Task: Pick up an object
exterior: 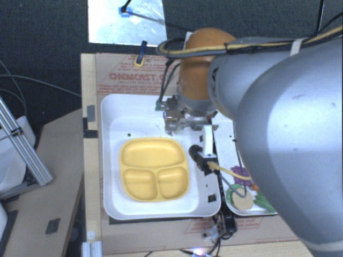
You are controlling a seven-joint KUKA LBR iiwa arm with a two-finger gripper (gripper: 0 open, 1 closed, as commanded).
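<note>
A yellow divided plate (154,168) with three compartments lies in the left white bin (115,116), toward its front. My gripper (172,125) hangs just above the plate's far edge, near the middle of the bin. The wrist and the big grey arm cover the fingers from above. Nothing shows between them.
The right bin (262,210) is mostly hidden under the arm; a small plate with purple and green items (244,197) shows at its front. Cardboard (126,74) lies under the bins. A metal frame (21,143) stands at the left.
</note>
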